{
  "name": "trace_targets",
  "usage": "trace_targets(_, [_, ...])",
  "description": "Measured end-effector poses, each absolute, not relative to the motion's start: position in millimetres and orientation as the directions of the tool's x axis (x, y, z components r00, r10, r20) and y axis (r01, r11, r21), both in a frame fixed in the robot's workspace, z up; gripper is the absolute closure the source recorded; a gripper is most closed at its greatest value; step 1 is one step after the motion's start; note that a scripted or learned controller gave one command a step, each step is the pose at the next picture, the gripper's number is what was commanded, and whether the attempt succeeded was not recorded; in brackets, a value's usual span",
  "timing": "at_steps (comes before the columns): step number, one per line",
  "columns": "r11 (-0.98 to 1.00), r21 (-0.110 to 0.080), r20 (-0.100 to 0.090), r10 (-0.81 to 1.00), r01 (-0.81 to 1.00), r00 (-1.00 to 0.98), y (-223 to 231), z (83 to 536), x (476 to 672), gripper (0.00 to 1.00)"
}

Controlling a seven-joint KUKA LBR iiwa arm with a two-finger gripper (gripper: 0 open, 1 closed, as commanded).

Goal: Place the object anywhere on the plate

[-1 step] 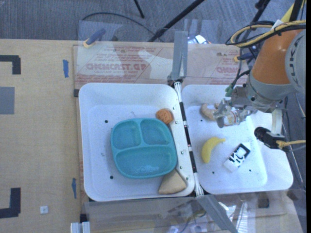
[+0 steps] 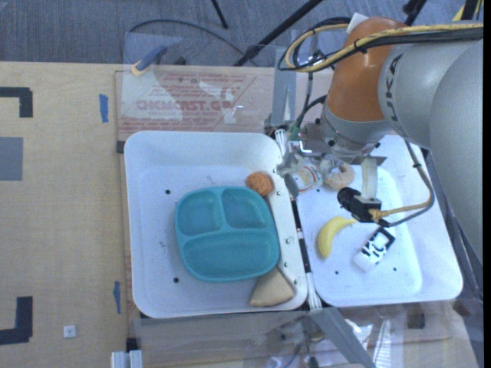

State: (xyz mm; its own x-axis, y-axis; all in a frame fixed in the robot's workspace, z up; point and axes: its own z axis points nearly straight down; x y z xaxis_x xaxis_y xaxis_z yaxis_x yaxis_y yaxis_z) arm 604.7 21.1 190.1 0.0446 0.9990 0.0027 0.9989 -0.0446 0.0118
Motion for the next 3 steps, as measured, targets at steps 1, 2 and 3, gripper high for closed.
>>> trace_targets(1, [-0.045,0.001,0.000,0.999,0.999,0.045,20.4,184.6,602.0,0.00])
trace_targets(2, [-0.044,0.004,-0.001,0.999,0.999,0.044,20.7,194.7,602.8,1.00])
trace_targets(3, [0.011,-0.003,0.000,1.000,1.000,-0.011,75.8,188.2,511.7,1.00])
